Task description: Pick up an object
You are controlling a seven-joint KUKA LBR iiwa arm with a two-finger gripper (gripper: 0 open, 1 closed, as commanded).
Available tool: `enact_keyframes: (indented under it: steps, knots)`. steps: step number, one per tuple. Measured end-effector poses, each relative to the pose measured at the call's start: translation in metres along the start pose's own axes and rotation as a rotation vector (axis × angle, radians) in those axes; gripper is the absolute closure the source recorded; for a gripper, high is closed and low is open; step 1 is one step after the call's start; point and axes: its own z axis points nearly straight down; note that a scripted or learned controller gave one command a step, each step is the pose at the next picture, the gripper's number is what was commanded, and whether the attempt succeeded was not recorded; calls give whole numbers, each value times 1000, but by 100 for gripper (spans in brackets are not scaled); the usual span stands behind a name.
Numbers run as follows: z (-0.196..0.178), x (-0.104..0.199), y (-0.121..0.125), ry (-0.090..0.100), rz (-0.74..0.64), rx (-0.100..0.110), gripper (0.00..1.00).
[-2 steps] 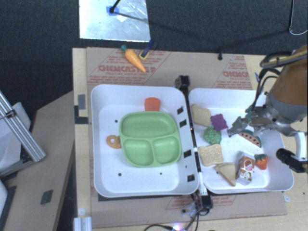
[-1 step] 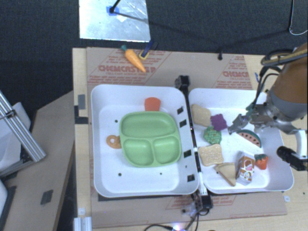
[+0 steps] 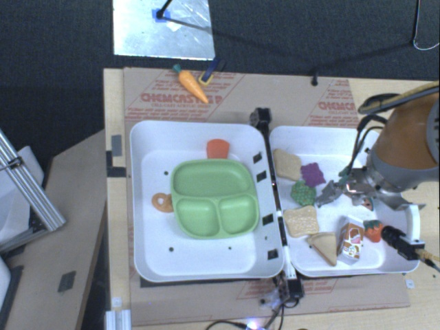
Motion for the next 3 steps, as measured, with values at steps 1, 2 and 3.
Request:
enact_keyframes:
  steps: [1,2,3]
  knots:
    - [49,-10,-1,0,1,-1,0]
    - [65,-10,1,0,0,-7,0]
    - [53,-9,3,0,-2,-13,100]
